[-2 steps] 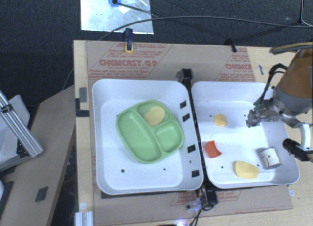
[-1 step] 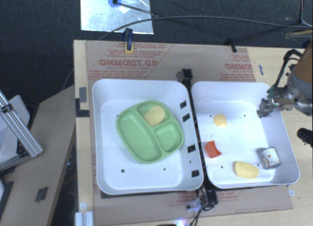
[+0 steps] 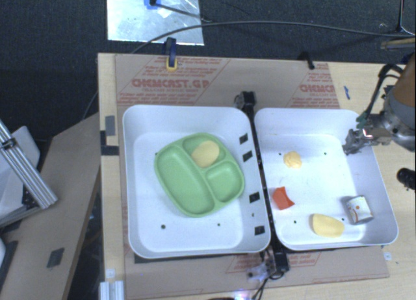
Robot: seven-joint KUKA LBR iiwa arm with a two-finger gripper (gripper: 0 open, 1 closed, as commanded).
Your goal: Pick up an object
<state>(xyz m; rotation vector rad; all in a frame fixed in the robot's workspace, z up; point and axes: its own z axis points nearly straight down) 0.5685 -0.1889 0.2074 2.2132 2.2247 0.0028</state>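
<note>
The right bin point(image 3: 364, 174) holds a small yellow lump point(image 3: 292, 160), a red piece point(image 3: 282, 198), a larger yellow piece point(image 3: 327, 225) and a small silver can point(image 3: 358, 208) on its side. My gripper point(image 3: 357, 139) hangs over the right bin's far right edge, above and apart from all of these. Nothing shows between its fingers. In the left bin point(image 3: 146, 162) a green divided plate point(image 3: 198, 175) carries a pale yellow piece point(image 3: 206, 154) in its top compartment.
Black clips point(image 3: 253, 175) line the seam between the two bins. A cable runs across the dark floor behind the bench. A metal sheet point(image 3: 153, 5) lies at the back left. The arm's grey body point(image 3: 400, 107) stands at the right edge.
</note>
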